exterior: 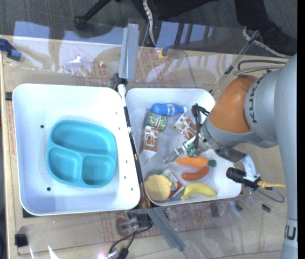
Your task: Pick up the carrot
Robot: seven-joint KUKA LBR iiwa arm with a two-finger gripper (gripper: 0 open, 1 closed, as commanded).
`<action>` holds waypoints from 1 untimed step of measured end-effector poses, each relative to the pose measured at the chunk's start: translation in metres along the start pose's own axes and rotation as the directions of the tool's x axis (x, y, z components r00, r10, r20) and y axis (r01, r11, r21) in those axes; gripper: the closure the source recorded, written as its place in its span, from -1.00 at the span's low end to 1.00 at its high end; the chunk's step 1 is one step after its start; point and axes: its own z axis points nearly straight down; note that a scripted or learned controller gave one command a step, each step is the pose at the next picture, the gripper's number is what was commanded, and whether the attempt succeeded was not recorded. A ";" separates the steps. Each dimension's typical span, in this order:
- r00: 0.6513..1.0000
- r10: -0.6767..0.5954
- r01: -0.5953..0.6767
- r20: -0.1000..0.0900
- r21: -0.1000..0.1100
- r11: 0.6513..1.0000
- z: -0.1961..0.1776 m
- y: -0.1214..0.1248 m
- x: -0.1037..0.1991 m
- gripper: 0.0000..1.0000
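The carrot (191, 161), orange with a green top at its right end, lies flat in the right bin (136, 104), in its lower middle. My gripper (186, 148) comes in from the right and sits just above the carrot's left half, close to or touching it. The grey and orange arm (238, 115) hides the bin's right side behind it.
A red sausage (194, 174), a banana (199, 190) and a yellow round item (158, 187) lie right below the carrot. A blue bottle (167, 109) and snack packets (151, 138) sit further up. The left bin (28, 99) holds a blue divided tray (81, 152).
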 end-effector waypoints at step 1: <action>1.000 -0.005 0.005 -0.001 0.000 1.000 -0.010 0.001 0.001 1.00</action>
